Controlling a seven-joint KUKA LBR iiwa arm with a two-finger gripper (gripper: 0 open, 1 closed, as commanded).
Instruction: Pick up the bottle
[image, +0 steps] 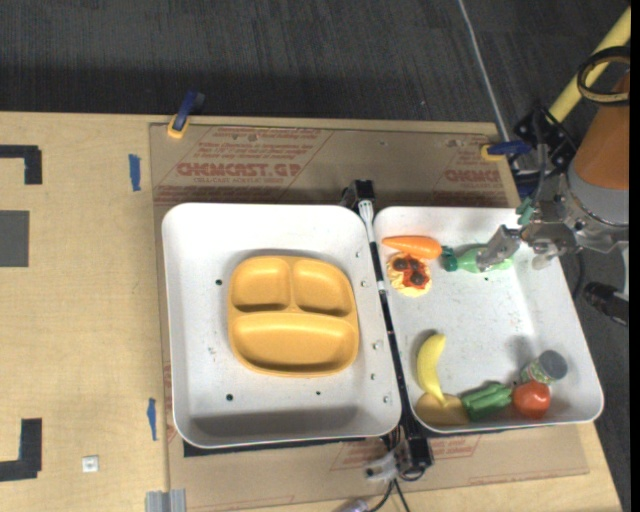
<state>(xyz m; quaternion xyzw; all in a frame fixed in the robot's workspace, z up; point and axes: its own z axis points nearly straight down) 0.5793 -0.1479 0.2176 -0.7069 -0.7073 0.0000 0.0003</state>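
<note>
Two grey fingers of the gripper (520, 250) stand wide apart, nothing between them. At its nine o'clock, touching the nearer finger, the green plastic bottle (472, 261) lies on its side in the right shallow white bin (560, 300).

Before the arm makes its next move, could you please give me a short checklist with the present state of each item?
1. Green plastic bottle located, lying near the top of the right white bin: ok.
2. Gripper is over the bottle: ok.
3. Bottle seen between the gripper's fingers: cannot tell.
4. Bottle clear of the orange carrot: not ok, its cap end lies close beside the carrot.
5. Yellow divided plate out of the way in the left white bin: ok.
</note>
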